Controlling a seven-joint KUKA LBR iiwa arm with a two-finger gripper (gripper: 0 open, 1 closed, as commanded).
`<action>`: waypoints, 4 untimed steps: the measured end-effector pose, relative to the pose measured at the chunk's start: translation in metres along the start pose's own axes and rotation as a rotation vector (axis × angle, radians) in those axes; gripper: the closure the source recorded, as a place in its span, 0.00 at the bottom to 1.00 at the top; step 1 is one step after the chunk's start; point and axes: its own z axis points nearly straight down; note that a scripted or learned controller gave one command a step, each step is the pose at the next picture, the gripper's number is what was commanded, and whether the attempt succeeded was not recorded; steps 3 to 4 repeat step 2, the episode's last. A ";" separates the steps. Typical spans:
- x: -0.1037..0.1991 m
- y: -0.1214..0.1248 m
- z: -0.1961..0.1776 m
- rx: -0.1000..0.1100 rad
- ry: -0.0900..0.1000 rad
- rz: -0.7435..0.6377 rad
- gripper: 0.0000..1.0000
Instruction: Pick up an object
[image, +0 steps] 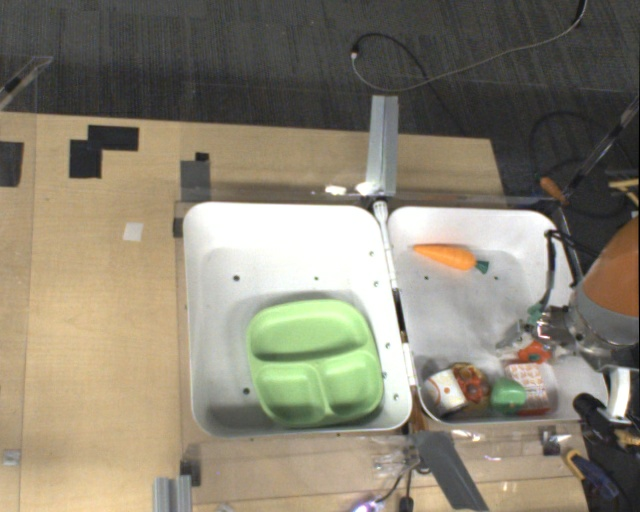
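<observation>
Hovering at the right bin's right wall: gripper, finger state unreadable. Cluster of small items sits just below-left; carrot lies up-left, long axis across the bin.

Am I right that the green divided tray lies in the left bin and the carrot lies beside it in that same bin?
Not quite. The camera view shows the green divided tray in the left bin, but the carrot lies in the right bin.

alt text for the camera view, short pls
Grey arm with orange band reaches from the right into the right bin, its gripper low near small items at the front edge; a toy carrot lies further back. The left bin holds a green divided tray.
</observation>
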 end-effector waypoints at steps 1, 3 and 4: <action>0.000 0.003 -0.011 -0.007 -0.003 -0.002 1.00; 0.058 0.066 -0.112 0.001 -0.004 0.077 1.00; 0.058 0.066 -0.112 0.001 -0.004 0.077 1.00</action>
